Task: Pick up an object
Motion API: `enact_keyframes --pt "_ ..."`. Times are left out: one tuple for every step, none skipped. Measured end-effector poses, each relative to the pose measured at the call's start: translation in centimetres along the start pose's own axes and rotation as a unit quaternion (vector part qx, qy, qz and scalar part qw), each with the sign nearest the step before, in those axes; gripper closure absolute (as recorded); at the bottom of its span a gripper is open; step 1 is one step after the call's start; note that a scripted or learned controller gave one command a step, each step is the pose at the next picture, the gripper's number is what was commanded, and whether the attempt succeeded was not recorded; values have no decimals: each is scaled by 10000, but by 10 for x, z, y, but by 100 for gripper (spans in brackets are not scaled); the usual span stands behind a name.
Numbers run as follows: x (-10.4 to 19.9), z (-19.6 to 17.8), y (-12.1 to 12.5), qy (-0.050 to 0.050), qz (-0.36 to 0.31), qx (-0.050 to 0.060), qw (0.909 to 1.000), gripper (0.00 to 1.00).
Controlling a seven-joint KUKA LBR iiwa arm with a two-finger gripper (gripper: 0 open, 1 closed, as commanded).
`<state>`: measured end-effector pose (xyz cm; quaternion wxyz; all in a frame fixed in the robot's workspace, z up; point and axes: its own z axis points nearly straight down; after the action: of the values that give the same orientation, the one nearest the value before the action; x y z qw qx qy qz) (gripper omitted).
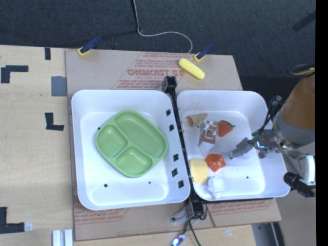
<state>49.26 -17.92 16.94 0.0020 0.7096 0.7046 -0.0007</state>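
We cannot tell how our jaws (239, 150) stand; the red toy (216, 162) lies just beside them. Cardboard (148, 72) lettering stays unreadable.

Grey arm enters from right, orange band (302, 104) above wrist at frame edge. Wrist angled down and leftward. Gripper (240, 150) extends left from wrist, dark fingers pointing left at shallow slant; finger spacing unclear from this angle.
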Motion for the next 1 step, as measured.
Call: enact_keyframes --pt "64 50 -11 39 -58 49 10000 0"
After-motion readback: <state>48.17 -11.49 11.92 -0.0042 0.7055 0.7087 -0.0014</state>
